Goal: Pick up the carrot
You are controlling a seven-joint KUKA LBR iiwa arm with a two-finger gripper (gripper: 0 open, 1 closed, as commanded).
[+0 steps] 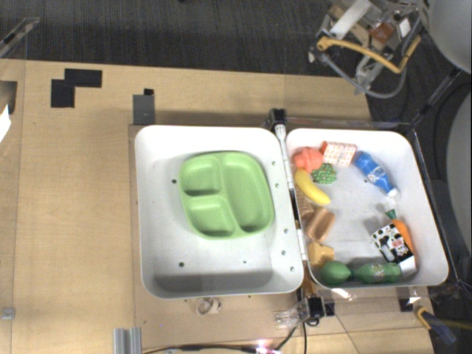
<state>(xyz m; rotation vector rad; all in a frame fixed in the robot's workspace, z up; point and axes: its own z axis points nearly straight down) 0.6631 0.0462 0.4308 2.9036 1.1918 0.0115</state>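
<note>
At the top right, past the far edge of the right bin (424,190), the robot's hand (369,32) hangs up high over the dark floor. It is well apart from all the toys and touches none of them. I cannot tell how far open it is.

The carrot (403,234) lies in the right bin, near the right wall and close to the near corner. It lies on a slant. Its green top points up and a bit left, toward the far wall, and its orange body runs down toward the near right corner. A black-and-white box (385,240) lies against its left side and hides part of it. A green cucumber (376,273) lies just below. The left bin (155,198) has a green plate (225,194).
</note>
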